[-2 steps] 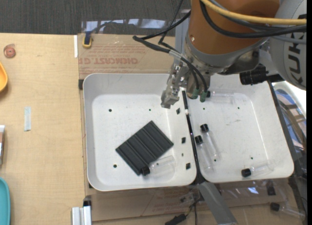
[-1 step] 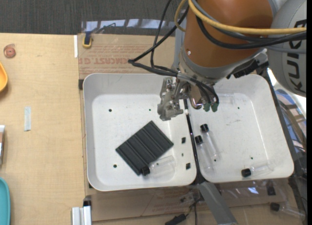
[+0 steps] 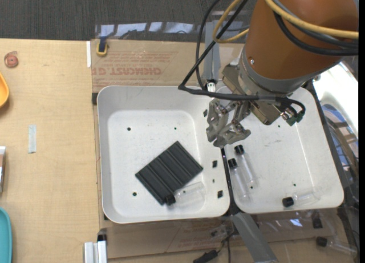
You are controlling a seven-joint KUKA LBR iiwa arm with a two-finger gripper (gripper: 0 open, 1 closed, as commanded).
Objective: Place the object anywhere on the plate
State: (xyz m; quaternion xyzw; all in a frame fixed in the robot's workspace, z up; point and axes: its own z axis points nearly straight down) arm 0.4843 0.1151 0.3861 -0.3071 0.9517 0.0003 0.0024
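Note:
A black ribbed plate (image 3: 169, 170) lies at an angle in the left bin (image 3: 114, 142). A clear vial with a black cap (image 3: 187, 194) rests against the plate's lower right edge, its cap at the plate's corner. My gripper (image 3: 228, 130) hangs over the wall between the two bins, above and to the right of the plate. Just below it, in the right bin (image 3: 319, 165), two clear vials with black caps (image 3: 242, 168) lie side by side. Nothing shows in the gripper's grasp.
Another clear vial with a black cap (image 3: 301, 199) lies near the right bin's front edge. Cardboard (image 3: 142, 65) sits behind the bins. The arm's orange band (image 3: 302, 22) and its cables (image 3: 222, 11) cover the upper right. A wooden table (image 3: 45, 142) spreads out to the left.

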